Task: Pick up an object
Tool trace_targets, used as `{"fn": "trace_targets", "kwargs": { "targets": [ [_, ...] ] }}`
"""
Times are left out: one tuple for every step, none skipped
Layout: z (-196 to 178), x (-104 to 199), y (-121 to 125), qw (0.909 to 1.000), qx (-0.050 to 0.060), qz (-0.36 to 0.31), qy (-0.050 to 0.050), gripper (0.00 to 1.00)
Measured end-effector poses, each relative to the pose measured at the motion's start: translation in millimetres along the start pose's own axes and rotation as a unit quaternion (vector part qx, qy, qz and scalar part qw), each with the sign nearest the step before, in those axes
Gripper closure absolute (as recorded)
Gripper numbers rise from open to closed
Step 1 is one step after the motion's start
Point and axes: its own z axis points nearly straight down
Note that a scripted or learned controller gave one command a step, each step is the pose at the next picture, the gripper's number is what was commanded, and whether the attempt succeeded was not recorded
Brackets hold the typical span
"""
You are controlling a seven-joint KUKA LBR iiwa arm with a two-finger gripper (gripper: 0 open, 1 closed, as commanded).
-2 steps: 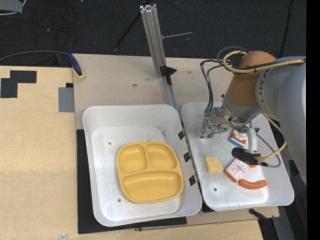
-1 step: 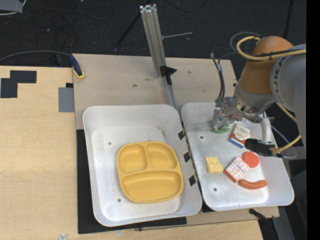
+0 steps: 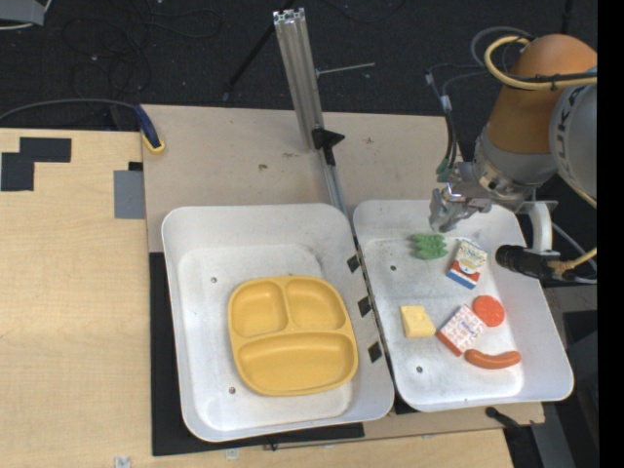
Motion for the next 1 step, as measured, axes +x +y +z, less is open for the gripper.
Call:
{"fn": "trace_targets", "kwargs": {
  "targets": [
    [-53.5,-1.3,1.1,1.0,0.0,0.0,0.0,1.0]
  ]
}}
